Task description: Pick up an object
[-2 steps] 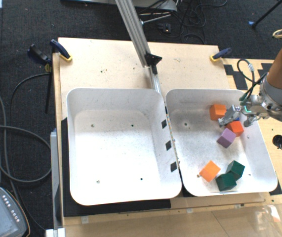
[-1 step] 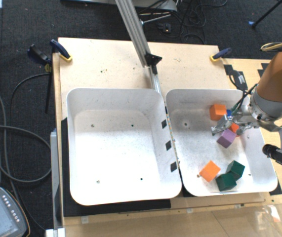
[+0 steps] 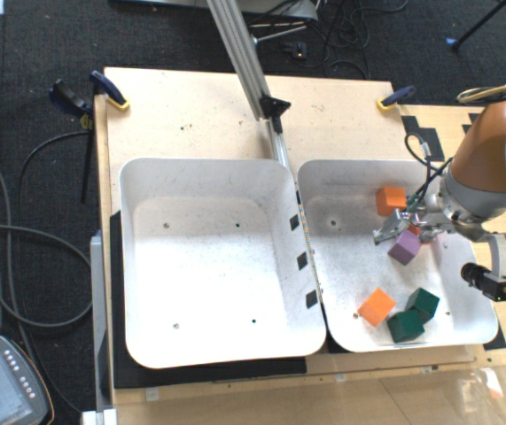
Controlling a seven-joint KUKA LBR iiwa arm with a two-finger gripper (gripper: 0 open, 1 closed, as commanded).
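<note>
Bench viewed at a slant from above, bearing two shallow white bins side by side: left bin (image 3: 146,237), middle left of frame; right bin (image 3: 341,202), middle right. Arm (image 3: 492,162) entering from the right edge, rounded orange band above a grey wrist, angled down toward the upper middle of the right bin. Gripper (image 3: 405,234) with slim metallic fingers closed around the top of a purple block (image 3: 404,250), which hangs tilted beneath them, probably just off the bin floor, though the slanted view leaves that uncertain. Orange block (image 3: 391,199) immediately above the gripper in frame, near but apart from the purple block. Second orange block (image 3: 377,307) and two dark green blocks (image 3: 414,315) clustered at the lower right of the same bin, the green pair touching each other, well away from the grasp, presumably left where loose pieces settle against the sloped wall. Blocks matte, small and cube-like, apparently foam or soft plastic; bins smooth moulded plastic, speckled, rounded at the corners. Pale wooden benchtop (image 3: 190,104) with blue-and-yellow clamps (image 3: 109,89) at upper corners, fixing board to frame.
</note>
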